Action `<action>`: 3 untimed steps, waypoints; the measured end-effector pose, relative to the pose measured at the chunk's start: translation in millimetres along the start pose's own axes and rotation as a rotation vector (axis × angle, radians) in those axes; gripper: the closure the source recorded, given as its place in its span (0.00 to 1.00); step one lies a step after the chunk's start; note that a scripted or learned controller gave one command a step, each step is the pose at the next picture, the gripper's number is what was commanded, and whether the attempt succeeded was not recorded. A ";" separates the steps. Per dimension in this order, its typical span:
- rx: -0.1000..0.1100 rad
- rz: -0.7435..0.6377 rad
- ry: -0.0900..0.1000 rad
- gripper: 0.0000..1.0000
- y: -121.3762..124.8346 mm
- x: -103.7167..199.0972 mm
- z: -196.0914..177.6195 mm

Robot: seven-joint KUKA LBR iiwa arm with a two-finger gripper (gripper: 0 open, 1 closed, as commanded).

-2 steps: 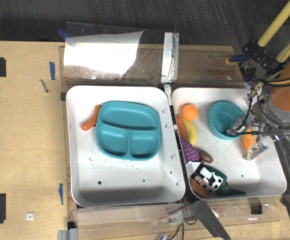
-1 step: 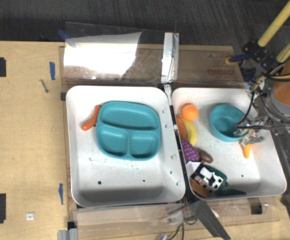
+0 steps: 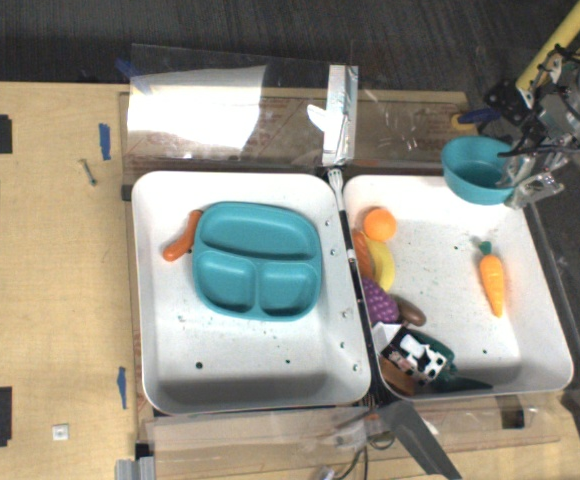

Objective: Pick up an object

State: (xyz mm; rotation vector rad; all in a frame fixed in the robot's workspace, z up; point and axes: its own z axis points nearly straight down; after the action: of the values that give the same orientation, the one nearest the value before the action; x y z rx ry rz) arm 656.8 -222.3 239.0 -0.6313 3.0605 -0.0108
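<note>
A teal bowl (image 3: 475, 169) hangs tilted over the back right corner of the right bin (image 3: 540, 348), lifted off the floor. My gripper (image 3: 519, 178) is at the bowl's right rim, shut on it, and the wrist reaches in from the upper right. Below it on the bin floor lies an orange carrot (image 3: 492, 278) with a green top. Along the bin's left wall sit an orange (image 3: 378, 224), a yellow banana (image 3: 382, 265), purple grapes (image 3: 378, 298) and a black-and-white toy (image 3: 417, 356).
The left bin (image 3: 160, 358) holds a teal divided plate (image 3: 258, 260) and an orange sausage (image 3: 180, 238) by its left side. A clear plastic sheet (image 3: 230, 108) lies behind the bins. The wooden bench (image 3: 40, 268) stretches to the left.
</note>
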 end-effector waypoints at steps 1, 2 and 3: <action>-0.026 -0.165 0.033 1.00 -2.4 -1.2 122.2; -0.009 -0.166 0.009 0.00 -4.6 -8.2 112.8; -0.005 -0.055 0.011 0.00 -2.3 -10.5 142.6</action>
State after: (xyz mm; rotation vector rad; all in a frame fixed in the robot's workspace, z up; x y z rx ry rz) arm 669.9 -220.7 96.6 -0.7183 3.0534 -0.0066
